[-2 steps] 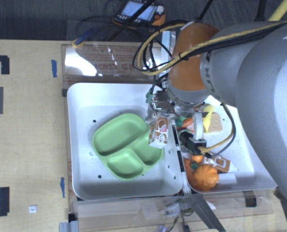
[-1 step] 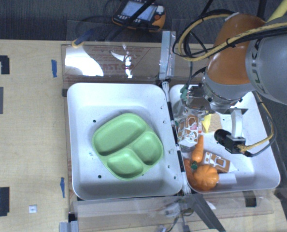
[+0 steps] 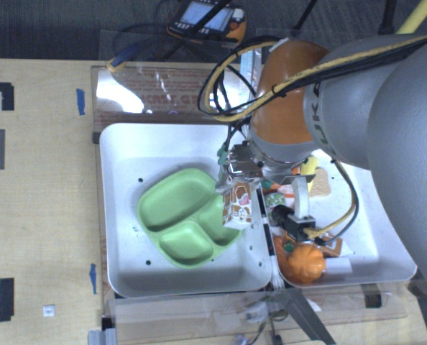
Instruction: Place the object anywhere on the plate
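Carton over the plate's edge

Carton (image 3: 236, 205) first: it is a small box with a brown and white picture on it, and it hangs right under the gripper (image 3: 236, 182). Its top sits up between the metal fingers, so the gripper looks closed on it and holding it.

All places here are told from the green plate (image 3: 187, 216). The plate lies in the left white bin (image 3: 120, 192) and has three dips in it. The carton is at the plate's right edge, partly over the rim and partly over the strip between the two bins. I cannot tell if the carton touches the plate yet.

To do this step well, I think the arm should slide a bit more toward the middle of the plate. Then it should go down low and slow before letting go. A drop from the rim could make the carton tip and fall off to the right.

Right of the plate, in the other bin (image 3: 386, 257), lie an orange ball (image 3: 302, 262) and other small toys. The carton should stay away from those.
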Robot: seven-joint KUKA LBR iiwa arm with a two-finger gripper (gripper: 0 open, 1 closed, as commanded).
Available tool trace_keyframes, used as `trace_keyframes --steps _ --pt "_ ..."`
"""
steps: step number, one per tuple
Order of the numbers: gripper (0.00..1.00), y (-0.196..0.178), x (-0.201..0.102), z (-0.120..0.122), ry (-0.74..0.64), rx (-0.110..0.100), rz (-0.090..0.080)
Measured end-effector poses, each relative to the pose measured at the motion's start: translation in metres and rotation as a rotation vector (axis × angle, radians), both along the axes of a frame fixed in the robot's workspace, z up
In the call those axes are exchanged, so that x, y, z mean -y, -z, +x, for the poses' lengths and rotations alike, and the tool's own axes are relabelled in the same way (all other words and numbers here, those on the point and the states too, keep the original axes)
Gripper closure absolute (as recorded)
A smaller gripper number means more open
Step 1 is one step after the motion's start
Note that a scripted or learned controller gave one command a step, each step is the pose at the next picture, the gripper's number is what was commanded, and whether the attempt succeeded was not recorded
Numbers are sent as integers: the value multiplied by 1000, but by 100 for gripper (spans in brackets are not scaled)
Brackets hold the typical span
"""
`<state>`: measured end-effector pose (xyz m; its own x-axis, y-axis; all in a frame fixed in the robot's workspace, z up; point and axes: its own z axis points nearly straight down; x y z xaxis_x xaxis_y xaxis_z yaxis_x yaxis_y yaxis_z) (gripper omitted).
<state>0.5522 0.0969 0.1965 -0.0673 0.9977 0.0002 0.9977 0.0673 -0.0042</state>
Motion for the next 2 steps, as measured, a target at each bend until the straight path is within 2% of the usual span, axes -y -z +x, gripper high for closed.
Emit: trace_keyframes --steps 1,2 --pt "0 0 0 0 0 1 0" --pt "0 -33 25 17 57 6 -1"
